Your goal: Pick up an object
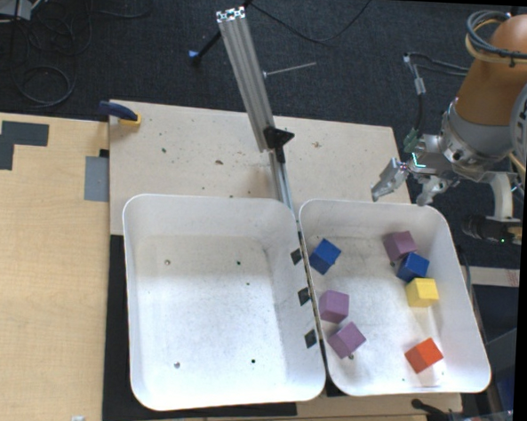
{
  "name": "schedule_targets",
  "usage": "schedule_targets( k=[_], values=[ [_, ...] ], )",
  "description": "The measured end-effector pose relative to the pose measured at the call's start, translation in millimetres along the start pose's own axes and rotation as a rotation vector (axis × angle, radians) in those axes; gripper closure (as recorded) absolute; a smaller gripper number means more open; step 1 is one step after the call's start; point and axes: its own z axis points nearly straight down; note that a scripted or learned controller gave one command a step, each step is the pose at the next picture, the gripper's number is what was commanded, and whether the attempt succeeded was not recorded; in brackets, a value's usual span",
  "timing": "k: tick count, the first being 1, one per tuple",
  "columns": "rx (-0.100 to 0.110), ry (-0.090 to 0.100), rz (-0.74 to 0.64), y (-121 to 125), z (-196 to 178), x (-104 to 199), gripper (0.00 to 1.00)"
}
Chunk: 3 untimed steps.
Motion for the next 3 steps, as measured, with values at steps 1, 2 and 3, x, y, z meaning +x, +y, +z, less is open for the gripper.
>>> schedule_targets(
  k=[1, 2, 3],
  values=[
    [-0.004, -0.002, -0.003, 1, -3, 0, 0.0],
    [0.0, -0.001, 0.002, -2, 41, -2, 0.0],
    [0.002, 0.0, 0.004, -5, 106, -3, 0.0]
  ],
)
